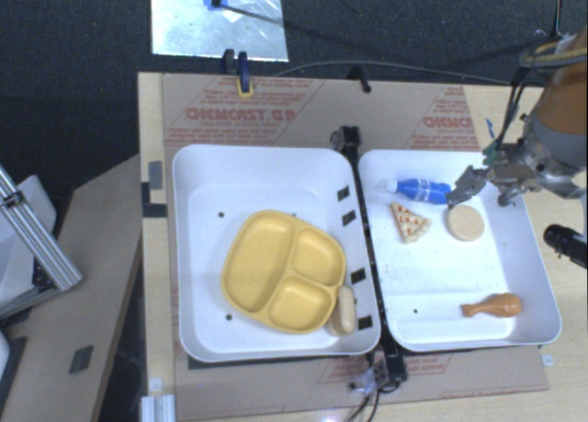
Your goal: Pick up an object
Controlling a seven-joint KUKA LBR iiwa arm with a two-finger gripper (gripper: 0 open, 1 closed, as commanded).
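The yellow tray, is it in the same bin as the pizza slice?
No, the yellow tray lies in the left bin, while the pizza slice lies in the right bin.

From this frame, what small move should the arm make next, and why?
Probably lower straight down: the gripper hangs open over the right bin, between the blue bottle and the round tan disc, holding nothing yet.

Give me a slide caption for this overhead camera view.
Gripper open above right bin near bottle, pizza slice and cookie; yellow tray in left bin.
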